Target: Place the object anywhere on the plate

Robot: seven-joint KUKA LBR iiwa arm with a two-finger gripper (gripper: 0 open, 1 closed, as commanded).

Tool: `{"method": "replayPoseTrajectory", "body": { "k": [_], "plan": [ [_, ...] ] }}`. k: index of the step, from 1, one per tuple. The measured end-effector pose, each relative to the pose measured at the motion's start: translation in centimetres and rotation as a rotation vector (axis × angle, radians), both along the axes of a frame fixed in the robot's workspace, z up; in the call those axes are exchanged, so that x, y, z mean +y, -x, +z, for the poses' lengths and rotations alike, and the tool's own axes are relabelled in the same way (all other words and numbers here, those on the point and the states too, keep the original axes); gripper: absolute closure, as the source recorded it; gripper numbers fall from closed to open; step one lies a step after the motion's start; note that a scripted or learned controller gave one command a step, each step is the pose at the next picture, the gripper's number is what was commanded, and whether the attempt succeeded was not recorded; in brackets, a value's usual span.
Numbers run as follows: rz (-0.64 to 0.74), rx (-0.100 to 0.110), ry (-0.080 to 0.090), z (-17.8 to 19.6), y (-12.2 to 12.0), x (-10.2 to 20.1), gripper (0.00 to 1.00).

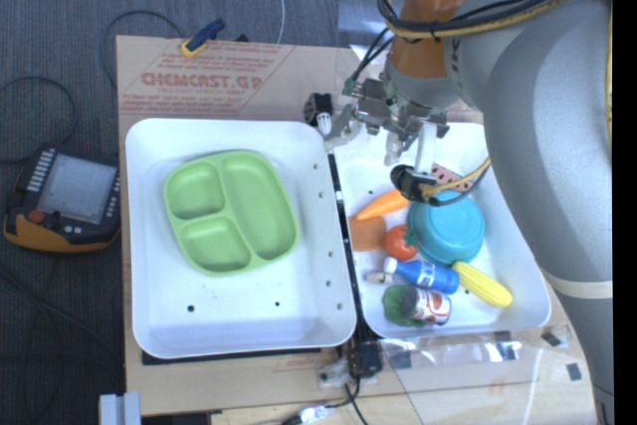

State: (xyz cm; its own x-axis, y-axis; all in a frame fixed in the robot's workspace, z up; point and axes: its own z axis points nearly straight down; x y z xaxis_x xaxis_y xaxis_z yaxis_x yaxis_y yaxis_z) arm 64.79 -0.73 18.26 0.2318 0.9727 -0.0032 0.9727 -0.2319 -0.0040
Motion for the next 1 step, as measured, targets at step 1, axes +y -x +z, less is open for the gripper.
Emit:
{"method": "replayPoseTrajectory", "body": {
  "k": [1],
  "plan": [
    [0.000,0.000,0.000,0.00,0.00,0.00,0.00]
  ]
}}
